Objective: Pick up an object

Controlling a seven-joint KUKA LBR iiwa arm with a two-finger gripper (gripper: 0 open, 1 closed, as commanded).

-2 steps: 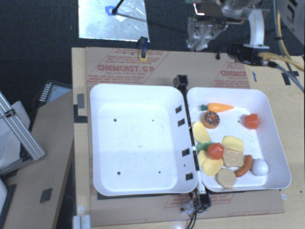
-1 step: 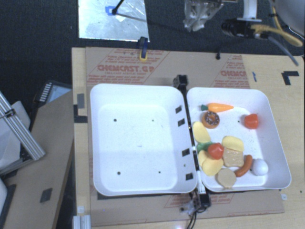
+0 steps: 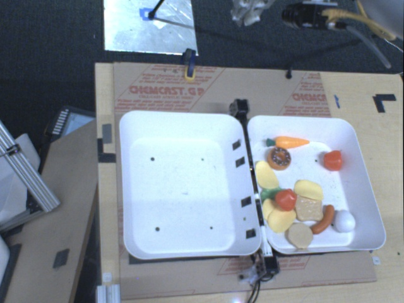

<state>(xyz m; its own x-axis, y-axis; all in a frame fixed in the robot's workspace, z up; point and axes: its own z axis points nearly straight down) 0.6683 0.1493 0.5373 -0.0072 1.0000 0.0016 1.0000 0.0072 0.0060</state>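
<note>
Dark carpet surrounds a bench covered by a cardboard sheet [image 3: 208,84], on which two white bins are set side by side. At the top edge the gripper [image 3: 251,5] is seen, blurred, well above the bins; whether its fingers are apart or together cannot be told. Far below it, the right bin [image 3: 363,169] is crowded with toy food: a carrot [image 3: 291,142], a doughnut [image 3: 279,158], a red tomato [image 3: 332,160], a sausage [image 3: 323,219] and a white egg [image 3: 344,220]. The tomato, lying apart from the rest, is judged the easiest pick; a straight descent over it would be wanted. The left bin [image 3: 180,182] lies below and to one side.
</note>
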